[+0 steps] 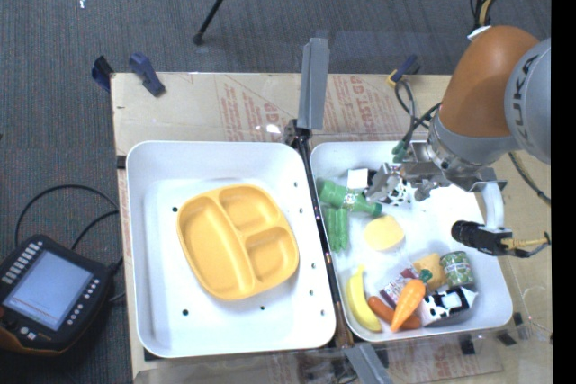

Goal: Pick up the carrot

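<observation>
Gripper [396, 184], finger state can't tell, hovers at 12 o'clock of right bin [497, 301], well apart from carrot [408, 304] at 6 o'clock, wedged among yellow banana [362, 301] and packets, so likely a wrong grab.

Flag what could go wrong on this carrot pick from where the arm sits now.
1. The carrot lies packed among a banana, a red item and a black-and-white package at the right bin's front, so the fingers may catch a neighbour instead.
2. The gripper sits at the bin's back, over the green items; travelling forward it could sweep the yellow round piece.
</observation>
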Controlling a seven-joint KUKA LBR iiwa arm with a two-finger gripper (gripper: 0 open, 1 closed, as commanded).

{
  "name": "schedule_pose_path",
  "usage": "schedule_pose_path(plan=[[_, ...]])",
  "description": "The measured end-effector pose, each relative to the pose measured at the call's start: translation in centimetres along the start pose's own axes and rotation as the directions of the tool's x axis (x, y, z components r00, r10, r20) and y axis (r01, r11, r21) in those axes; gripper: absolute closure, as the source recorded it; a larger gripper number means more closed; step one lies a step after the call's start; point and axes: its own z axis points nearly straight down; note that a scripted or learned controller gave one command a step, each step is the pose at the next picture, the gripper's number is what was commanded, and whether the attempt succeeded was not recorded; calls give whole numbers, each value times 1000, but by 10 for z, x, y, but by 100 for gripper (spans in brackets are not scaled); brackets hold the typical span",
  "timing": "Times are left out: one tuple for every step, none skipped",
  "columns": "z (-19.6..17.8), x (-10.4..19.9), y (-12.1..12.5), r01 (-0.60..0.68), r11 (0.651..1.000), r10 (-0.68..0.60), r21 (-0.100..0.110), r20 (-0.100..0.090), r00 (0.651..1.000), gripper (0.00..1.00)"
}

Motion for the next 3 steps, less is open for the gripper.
schedule_pose_path(plan=[[12,69,60,-19,1000,19,-2,1,1000,0],[18,-14,-5,43,999,-43,-3,1,999,0],[113,-45,-67,231,973,-231,-2,0,973,0]])
